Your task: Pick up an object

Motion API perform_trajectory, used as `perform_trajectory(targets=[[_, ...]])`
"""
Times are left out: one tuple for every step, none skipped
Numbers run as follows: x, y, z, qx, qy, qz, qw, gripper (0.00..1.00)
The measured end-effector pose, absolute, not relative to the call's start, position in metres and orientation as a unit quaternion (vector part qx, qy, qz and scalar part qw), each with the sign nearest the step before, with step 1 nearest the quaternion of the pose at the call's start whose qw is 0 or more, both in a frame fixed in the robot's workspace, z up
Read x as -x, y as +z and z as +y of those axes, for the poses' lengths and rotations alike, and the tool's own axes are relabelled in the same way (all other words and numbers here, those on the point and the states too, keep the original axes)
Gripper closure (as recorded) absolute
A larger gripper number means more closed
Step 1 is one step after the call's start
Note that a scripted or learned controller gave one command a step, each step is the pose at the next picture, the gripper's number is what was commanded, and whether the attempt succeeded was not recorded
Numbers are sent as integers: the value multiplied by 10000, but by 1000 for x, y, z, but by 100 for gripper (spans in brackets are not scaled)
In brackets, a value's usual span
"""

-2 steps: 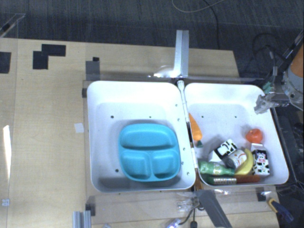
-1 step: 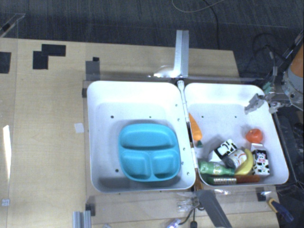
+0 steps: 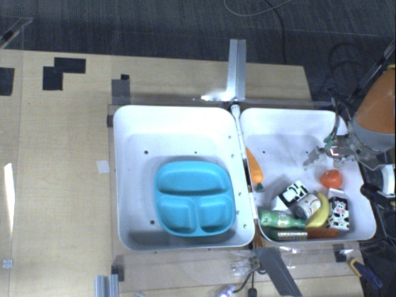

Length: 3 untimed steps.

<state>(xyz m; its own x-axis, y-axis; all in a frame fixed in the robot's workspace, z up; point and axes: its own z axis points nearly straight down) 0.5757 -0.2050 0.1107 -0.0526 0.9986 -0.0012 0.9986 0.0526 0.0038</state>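
The right bin (image 3: 278, 125) holds a heap of small things at its near side: a green bottle (image 3: 281, 218), a yellow banana (image 3: 320, 211), a black-and-white can (image 3: 292, 194), a cow-patterned carton (image 3: 338, 211) and an orange-red tomato (image 3: 331, 178). An orange carrot (image 3: 254, 168) lies against the bin's left wall. My gripper (image 3: 325, 151) hangs over the right bin's far right part, above and just behind the tomato, with nothing visibly between its fingers. The arm's orange band (image 3: 377, 107) shows at the right edge.
The left bin (image 3: 133, 129) holds a blue sectioned tray (image 3: 195, 197). A metal post (image 3: 237, 70) stands behind the divider between the bins. Cables lie on the dark floor at the back, and black cables hang near the arm.
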Motion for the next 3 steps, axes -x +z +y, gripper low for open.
perform_trajectory(targets=[[-558,165,-205,-6484,9,7613,18,0],[-540,259,-206,-6427,17,7661,41,0],[-571,258,-206,-6158,12,7879,39,0]])
